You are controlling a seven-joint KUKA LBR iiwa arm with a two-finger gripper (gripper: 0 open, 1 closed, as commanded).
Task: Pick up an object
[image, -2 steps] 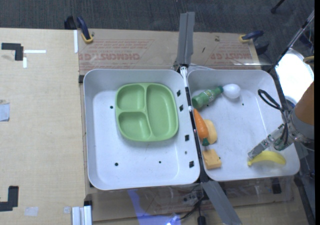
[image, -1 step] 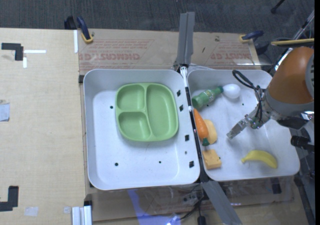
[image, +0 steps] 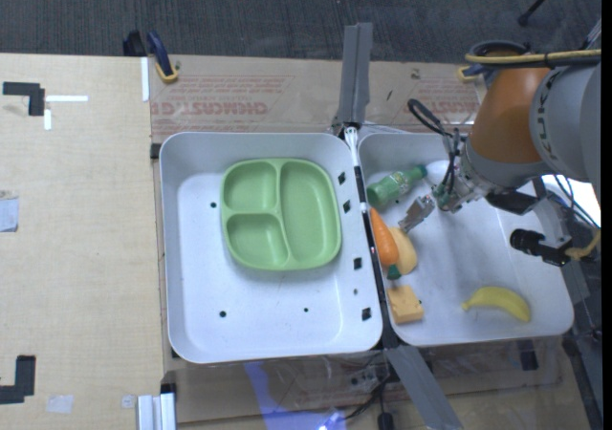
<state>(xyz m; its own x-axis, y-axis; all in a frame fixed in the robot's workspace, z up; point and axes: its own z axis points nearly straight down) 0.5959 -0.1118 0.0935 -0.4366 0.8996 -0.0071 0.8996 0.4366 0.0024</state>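
Observation:
The right bin [image: 459, 261] holds several objects. A green bottle [image: 394, 185] lies on its side near the back left. An orange carrot [image: 383, 235] rests along the left wall, with a yellow fruit [image: 405, 255] against it. A yellow-orange block [image: 404, 304] sits at the front left and a banana [image: 497, 303] at the front right. My gripper [image: 416, 215] hangs low over the right bin, just right of the carrot and just below the bottle. Nothing is visibly held in it.
The left bin [image: 191, 266] bears a green divided plate [image: 281, 215]. A raised divider [image: 363, 227] separates the two bins. The grey arm with its orange band [image: 507, 118] reaches in over the right bin's back right corner.

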